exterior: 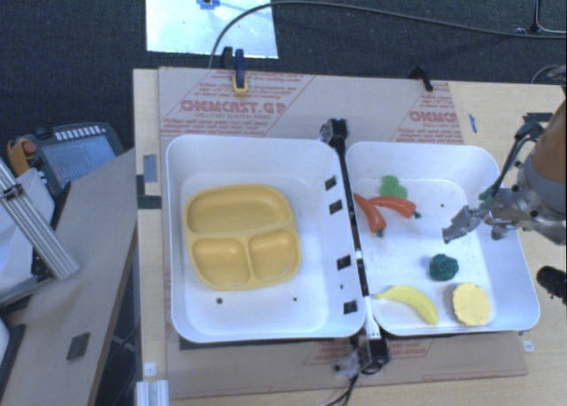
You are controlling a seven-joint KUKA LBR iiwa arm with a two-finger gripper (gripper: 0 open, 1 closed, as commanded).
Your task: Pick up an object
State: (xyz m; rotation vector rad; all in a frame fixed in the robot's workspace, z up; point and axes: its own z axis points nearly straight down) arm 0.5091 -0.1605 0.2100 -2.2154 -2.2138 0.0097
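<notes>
I see the end effector [477, 222] open and empty above the right bin [425, 158]. It hovers just above the green broccoli [444, 266]; the banana [410, 301] lies below-left of that broccoli.

**What you cannot make out**

The arm [547, 165] is cut off by the right edge, so you see little above its wrist. The gripper [478, 222] is blurred (finger spacing unreadable). Print on the cardboard [266, 103] is partly covered by the bins.

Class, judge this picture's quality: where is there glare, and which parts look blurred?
Camera view: strong glare washes out the shiny plate on the dark floor; the gripper and arm at the right look soft and smeared; the yellow tray and banana are fairly sharp.
</notes>
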